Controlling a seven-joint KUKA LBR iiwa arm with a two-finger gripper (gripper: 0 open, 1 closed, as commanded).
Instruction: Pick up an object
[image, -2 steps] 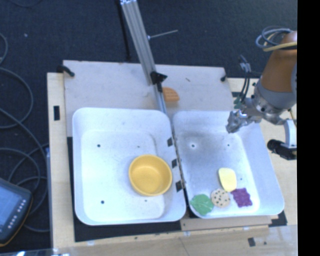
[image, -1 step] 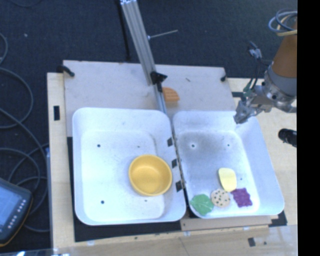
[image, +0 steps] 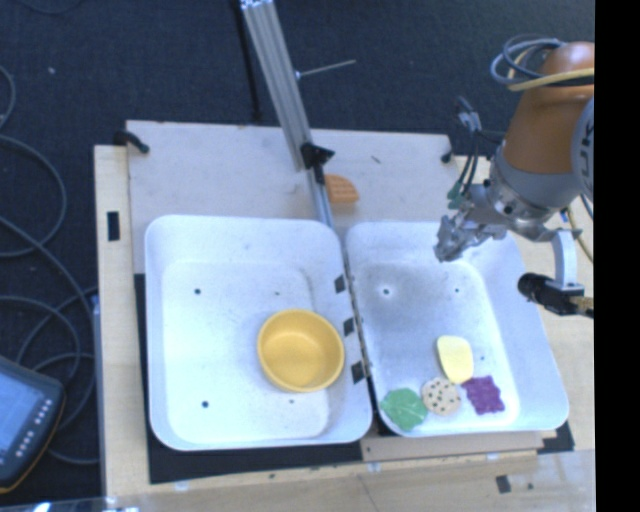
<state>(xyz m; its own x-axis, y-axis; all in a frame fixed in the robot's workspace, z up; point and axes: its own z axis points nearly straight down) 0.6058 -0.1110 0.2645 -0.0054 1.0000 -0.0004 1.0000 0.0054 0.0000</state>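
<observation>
Step in hand: looks to me like the approach part of the pick, nothing grabbed yet as far as I can see.
Gripper (image: 458, 243): hangs over the far edge of the right bin, on the end of the grey arm with the orange band (image: 548, 118). Honestly can't tell how it's set from this angle, it's just a dark blurry lump, so I won't guess.
Where the pickable stuff is: all bunched in the near corner of the right bin (image: 420, 300), well apart from the gripper.
Doing it well: I'd pick the yellow piece (image: 455, 357), since it sits at the far side of the bunch with bare floor on that side. Come straight down on it and stay off the neighbours.
Watch out: the cookie (image: 440, 396) sits just beside the green piece (image: 404, 408) and the purple piece (image: 485, 394), maybe touching, so a sloppy drop there could just shove them around. They all look flat, so not much to pinch.
Right bin contents: yellow piece, cookie with dark dots, green piece by the near-left corner, purple piece on the right.
Left bin (image: 200, 260): one yellow bowl (image: 300, 350), upright, near the right wall.
Outside the bins: small orange thing (image: 340, 190) on the bench beyond them, next to the metal pole (image: 285, 85).
</observation>
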